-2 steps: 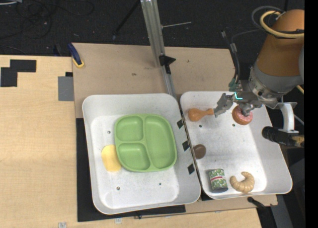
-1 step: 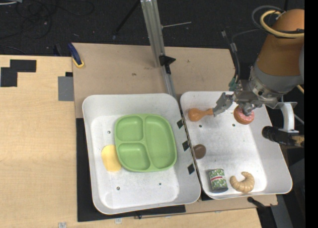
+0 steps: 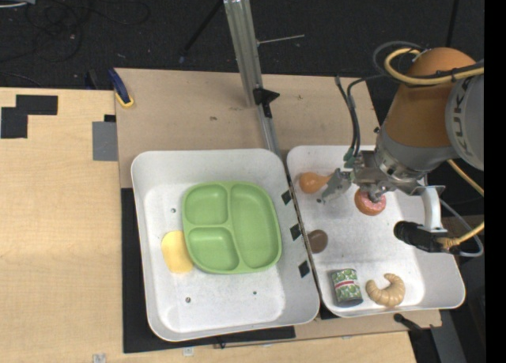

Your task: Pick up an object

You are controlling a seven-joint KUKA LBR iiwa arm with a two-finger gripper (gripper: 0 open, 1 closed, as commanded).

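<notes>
**Now over the right bin, claw above the red ring**

Right now I see a red-and-white ring-shaped object (image 3: 370, 202) lying in the upper part of the right bin (image 3: 443, 290), directly beneath the claw (image 3: 365, 186). The claw hangs just over it, and I cannot tell from this angle how it stands or whether it touches the ring. Just to the left, an orange piece (image 3: 311, 183) sits near the bin's top-left corner, and a brown lump (image 3: 317, 240) lies below it by the left wall. Near the bottom rest a green can (image 3: 345, 286) and a tan croissant (image 3: 386, 289), side by side. On the tabletop, the left bin (image 3: 150, 172) carries a green divided plate (image 3: 232, 227) with a yellow object (image 3: 176, 252) touching its left edge.
</notes>
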